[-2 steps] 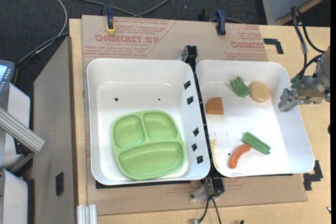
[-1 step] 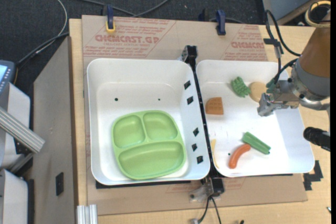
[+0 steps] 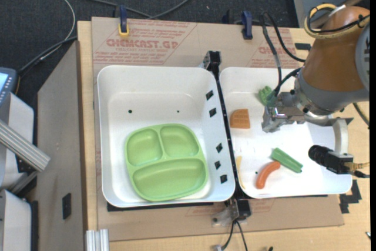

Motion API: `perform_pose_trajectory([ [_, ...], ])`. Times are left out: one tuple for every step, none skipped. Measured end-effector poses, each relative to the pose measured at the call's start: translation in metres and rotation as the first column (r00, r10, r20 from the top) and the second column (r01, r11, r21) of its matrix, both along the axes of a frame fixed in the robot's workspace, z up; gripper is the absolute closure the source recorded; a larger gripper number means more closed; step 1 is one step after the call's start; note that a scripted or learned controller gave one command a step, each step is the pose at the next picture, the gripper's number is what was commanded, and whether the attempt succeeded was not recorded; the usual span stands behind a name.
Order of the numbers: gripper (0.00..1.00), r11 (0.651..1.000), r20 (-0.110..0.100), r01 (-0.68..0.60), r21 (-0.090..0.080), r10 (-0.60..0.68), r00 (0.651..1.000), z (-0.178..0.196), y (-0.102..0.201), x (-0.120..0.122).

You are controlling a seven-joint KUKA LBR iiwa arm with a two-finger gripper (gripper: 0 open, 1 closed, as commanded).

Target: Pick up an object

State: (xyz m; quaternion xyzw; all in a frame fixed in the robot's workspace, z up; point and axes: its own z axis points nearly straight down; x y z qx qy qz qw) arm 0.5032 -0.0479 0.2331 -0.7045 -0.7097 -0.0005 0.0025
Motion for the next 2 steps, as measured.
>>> perform_pose_trajectory([
  [1.0,1.0,-0.001,0.001,0.0,-0.001,1.0,-0.012,0.057,-0.004],
  [1.0,1.0,0.004,0.0,-0.002,0.0,1.0,0.0,0.113,-0.005],
])
